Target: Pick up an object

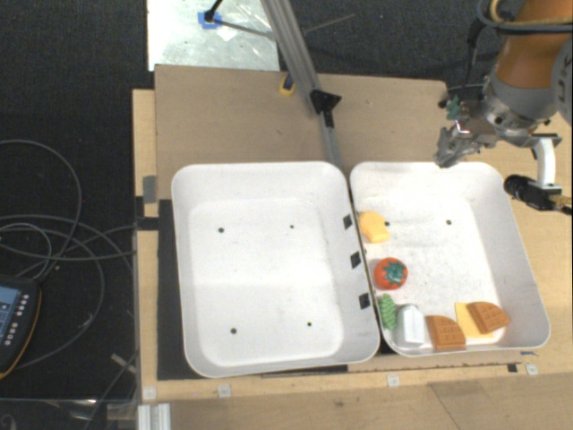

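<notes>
The right bin [483, 191] holds several small objects along its left and front sides: a yellow piece [373, 227], a red tomato-like ball [390, 273], a green item [387, 311], a silver can [411, 324], a brown waffle-like block [444, 331] and a yellow-and-brown block [482, 318]. My gripper [448, 151] hangs above the far edge of the right bin, well away from all of them. Nothing shows between its fingertips.
The left bin [192, 186] sits beside the right one, joined by black clips [354, 260]. A grey pole [295, 47] slants in from the top to the bins' far edge. Cables and a handheld pendant [16, 316] lie at left, off the bench.
</notes>
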